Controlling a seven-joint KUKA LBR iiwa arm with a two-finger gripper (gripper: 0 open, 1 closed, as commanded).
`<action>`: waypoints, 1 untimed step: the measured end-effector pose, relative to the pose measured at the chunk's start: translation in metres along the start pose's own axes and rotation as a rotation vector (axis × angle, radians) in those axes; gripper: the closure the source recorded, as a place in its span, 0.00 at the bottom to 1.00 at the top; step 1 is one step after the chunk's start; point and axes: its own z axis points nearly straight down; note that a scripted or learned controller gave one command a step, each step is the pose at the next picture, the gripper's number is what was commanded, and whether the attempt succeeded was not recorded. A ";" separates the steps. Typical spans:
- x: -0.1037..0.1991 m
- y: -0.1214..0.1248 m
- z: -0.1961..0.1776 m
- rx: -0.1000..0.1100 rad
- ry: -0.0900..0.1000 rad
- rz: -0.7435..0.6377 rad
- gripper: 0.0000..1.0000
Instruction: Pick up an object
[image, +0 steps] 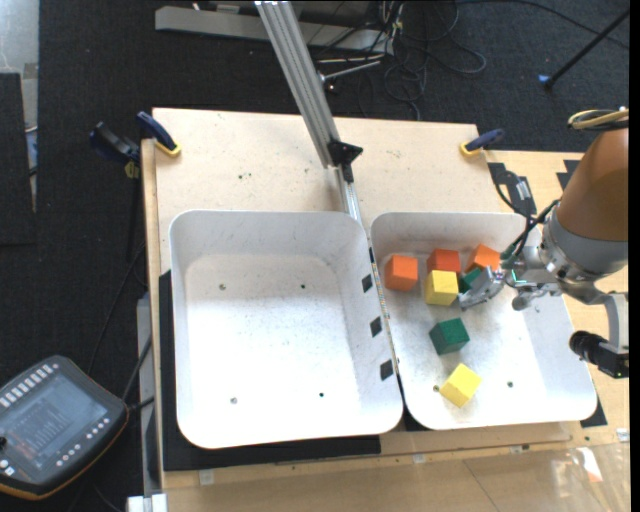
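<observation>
Several small blocks lie in the right bin (560, 400). An orange cube (402, 271) sits at the left, with a red-orange cube (444, 261) and a yellow cube (441, 288) beside it. Another orange block (486, 256) and a dark green piece (468, 279) are by the fingers. A green cube (449, 335) and a yellow cube (460, 384) lie nearer the front. My gripper (482, 285) reaches in from the right, low among the cluster, right next to the yellow cube and the dark green piece.
The left bin (200, 300) stands beside the right one. A metal pole (305, 85) slants from the back down to the gap between the bins. Clamps (160, 135) hold the board's back corners. A teach pendant (50, 425) lies at the lower left.
</observation>
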 end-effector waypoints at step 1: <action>0.000 0.001 -0.003 -0.005 -0.001 0.002 0.00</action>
